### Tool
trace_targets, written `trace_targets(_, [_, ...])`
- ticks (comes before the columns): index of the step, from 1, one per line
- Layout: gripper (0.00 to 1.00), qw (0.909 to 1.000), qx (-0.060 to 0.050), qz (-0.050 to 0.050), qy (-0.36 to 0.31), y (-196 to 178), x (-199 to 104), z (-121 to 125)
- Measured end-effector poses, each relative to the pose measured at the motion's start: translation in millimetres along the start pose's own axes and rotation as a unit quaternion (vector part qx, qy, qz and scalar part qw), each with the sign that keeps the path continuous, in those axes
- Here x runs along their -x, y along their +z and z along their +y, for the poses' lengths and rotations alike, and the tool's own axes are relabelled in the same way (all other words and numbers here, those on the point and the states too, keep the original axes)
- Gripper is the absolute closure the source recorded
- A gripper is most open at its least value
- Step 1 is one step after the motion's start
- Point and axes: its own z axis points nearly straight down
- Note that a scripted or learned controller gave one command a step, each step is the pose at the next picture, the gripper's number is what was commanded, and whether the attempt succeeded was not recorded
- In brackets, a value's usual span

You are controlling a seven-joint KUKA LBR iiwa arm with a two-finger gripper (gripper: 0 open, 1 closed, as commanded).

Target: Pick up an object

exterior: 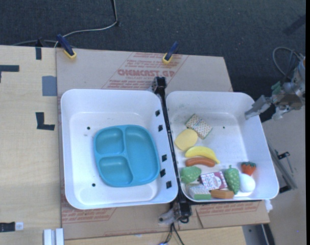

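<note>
Zero progress: nothing is lifted yet as far as I can see, every toy is lying in the right bin [257,137].
Gripper: parked out at the right edge, just past the right bin's rim, around [267,108]. It's small and blurry from up here, so honestly I can't tell if it's apart or together. Nothing visible in it.
Candidates: a yellow lemon-ish piece [186,139], a banana [201,152], a hot dog [200,162] just below the banana and touching it, a checkered cracker [198,126] up top.
Bottom clutter: a green veggie [190,174], a little red-and-white carton [213,180], a white egg [246,184], a strawberry [248,167], all packed close along the near wall.
Left bin: holds just the blue divided plate [126,154], not in play for me.
Still to do: pretty much everything. Move in over the bin, drop, grip, lift.
My pick: I'd guess the cracker or lemon, since they sit apart from the pile.
</note>
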Motion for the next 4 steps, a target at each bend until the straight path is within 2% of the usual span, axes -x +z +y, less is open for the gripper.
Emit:
trace_targets(1, [0.00, 1.0000, 0.000, 0.001, -0.001, 63, -53, 34])
trace_targets(2, [0.00, 1.0000, 0.000, 0.001, -0.001, 188, -94, 59])
trace_targets(3, [0.00, 1.0000, 0.002, 0.000, -0.001, 194, -109, 79])
trace_targets(4, [0.00, 1.0000, 0.003, -0.001, -0.001, 194, -108, 58])
